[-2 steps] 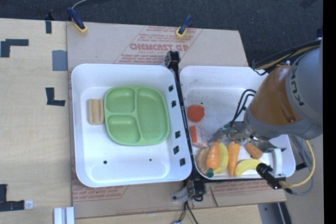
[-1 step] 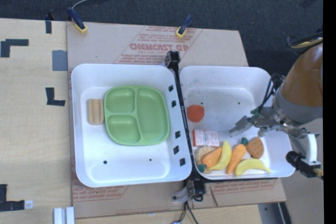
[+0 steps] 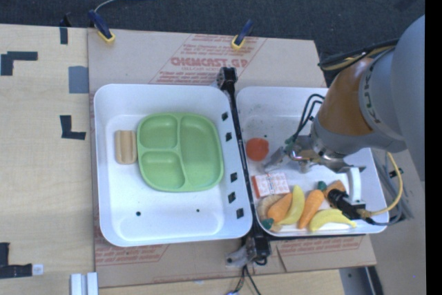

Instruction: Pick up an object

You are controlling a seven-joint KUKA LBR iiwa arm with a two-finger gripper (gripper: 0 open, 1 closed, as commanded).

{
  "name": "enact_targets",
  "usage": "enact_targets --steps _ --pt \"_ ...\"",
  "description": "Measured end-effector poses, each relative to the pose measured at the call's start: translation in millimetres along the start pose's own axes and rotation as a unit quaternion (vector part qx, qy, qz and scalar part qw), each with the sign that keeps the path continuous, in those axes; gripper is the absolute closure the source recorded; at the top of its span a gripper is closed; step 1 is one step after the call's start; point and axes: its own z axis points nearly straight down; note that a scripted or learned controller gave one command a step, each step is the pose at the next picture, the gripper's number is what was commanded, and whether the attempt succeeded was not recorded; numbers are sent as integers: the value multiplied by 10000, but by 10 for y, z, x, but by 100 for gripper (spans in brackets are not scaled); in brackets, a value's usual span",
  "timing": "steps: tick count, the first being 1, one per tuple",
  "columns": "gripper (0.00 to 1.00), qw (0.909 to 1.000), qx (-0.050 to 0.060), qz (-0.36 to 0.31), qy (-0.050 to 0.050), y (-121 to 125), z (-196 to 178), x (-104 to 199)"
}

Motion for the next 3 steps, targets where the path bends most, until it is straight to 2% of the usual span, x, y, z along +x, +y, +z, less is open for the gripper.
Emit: enact_targets --steps 1,2,3 --pt "0 10000 -32 0 -12 478 63 173" --pt "0 10000 -30 -3 -14 1039 67 125" --pt "0 10000 -20 -1 -10 1291 73 173"
